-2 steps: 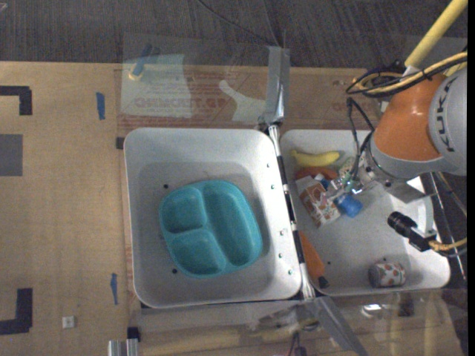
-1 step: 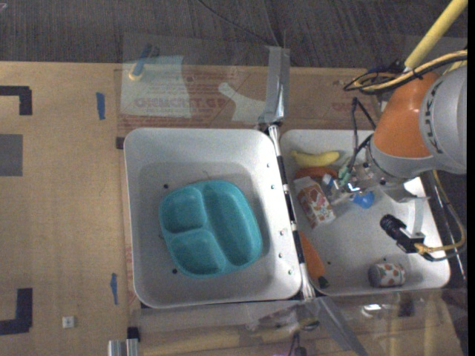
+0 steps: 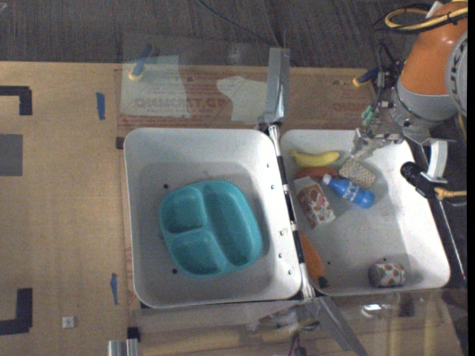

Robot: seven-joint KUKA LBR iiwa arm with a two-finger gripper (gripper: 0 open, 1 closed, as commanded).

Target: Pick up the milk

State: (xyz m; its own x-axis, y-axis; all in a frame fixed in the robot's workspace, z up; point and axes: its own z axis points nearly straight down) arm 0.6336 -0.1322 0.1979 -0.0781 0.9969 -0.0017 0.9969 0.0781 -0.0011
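The milk (image 3: 315,203) lies flat at the left side of the right bin (image 3: 415,232), its long axis running from upper left to lower right. The gripper (image 3: 369,138) hangs at the bin's upper edge, so the milk lies down-left of it, past the bottle (image 3: 350,190). Whether it is open, I cannot tell.

Soft even light, slightly blurry, low-resolution.

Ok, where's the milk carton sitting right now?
The milk carton lies in the right bin, near its left wall, just below the banana and left of the blue bottle.
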